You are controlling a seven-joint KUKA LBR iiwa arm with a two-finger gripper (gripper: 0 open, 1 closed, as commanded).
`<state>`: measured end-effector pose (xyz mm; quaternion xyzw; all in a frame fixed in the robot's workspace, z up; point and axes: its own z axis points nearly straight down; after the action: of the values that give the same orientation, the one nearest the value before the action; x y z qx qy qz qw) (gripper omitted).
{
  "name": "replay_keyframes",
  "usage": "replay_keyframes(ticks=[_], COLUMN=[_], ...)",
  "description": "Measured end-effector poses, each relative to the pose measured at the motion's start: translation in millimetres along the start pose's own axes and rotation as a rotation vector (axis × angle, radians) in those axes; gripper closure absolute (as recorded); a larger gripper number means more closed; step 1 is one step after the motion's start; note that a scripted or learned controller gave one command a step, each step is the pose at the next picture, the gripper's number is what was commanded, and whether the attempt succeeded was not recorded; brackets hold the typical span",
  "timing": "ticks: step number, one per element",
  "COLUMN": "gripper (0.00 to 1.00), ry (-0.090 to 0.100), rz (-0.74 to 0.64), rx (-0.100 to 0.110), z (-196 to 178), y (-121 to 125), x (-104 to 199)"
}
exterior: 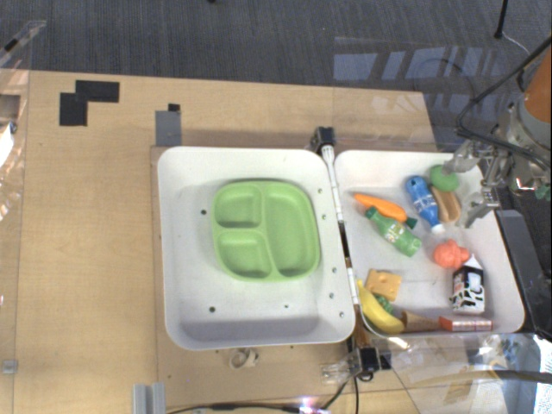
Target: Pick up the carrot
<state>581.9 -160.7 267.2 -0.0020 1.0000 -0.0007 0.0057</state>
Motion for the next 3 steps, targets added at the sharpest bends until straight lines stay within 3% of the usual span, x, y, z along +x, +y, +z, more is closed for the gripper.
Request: replay_keyframes(ticks=[1, 2, 3], gripper=[0.0, 0.0, 0.0], ry=[0.013, -0.001, 0.0], rz=[0.147, 0.353, 0.873], rx=[-0.004, -0.002, 0.0], z=[163, 178, 180], y=[36, 69, 47], x=[-12, -20, -58])
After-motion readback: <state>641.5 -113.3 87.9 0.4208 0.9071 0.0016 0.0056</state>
